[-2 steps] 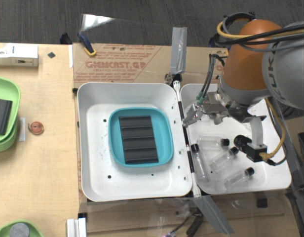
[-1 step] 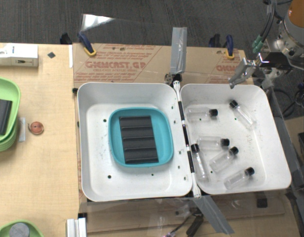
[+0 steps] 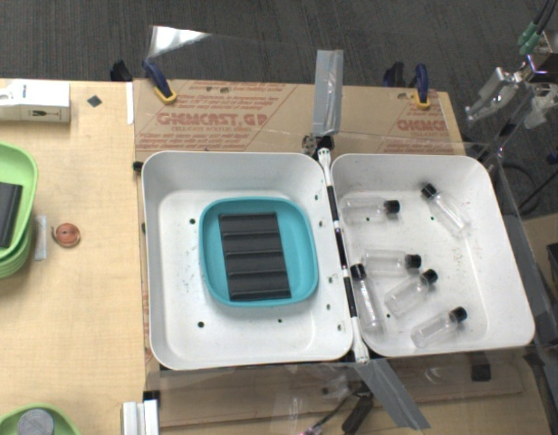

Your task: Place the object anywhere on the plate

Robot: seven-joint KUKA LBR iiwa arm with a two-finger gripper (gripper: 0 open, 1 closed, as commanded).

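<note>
One thing cannot be told: how far the claw is open, or whether it has hold of anything. At the upper right a pale metal fitting (image 3: 502, 91) with a green cable stands off the counter (image 3: 80, 333), partly cut off by the edge; what it belongs to is unclear.

The right bin (image 3: 496, 243) holds six clear vials with black caps, lying loose and apart. One vial (image 3: 447, 208) sits near the far right corner, another (image 3: 374, 210) toward the far left, and two (image 3: 388, 263) (image 3: 408, 293) in the middle. A fifth vial (image 3: 437, 327) lies near the front wall and the sixth (image 3: 364, 297) rests along the left wall. Their glass bodies are hard to trace against the white.

The left bin (image 3: 170, 270) carries the teal plate (image 3: 301, 243), squarish with rounded corners. A dark ribbed slab (image 3: 254, 256) covers most of its middle. No vial is on the plate.

Behind the bins lies printed cardboard (image 3: 225, 114) held by clamps, with a grey strip (image 3: 327, 89) standing at the seam. At the left edge a green dish (image 3: 16, 166) is cut off, something dark inside it. Near it are a copper disc (image 3: 67, 235) and a white box (image 3: 30, 101).
</note>
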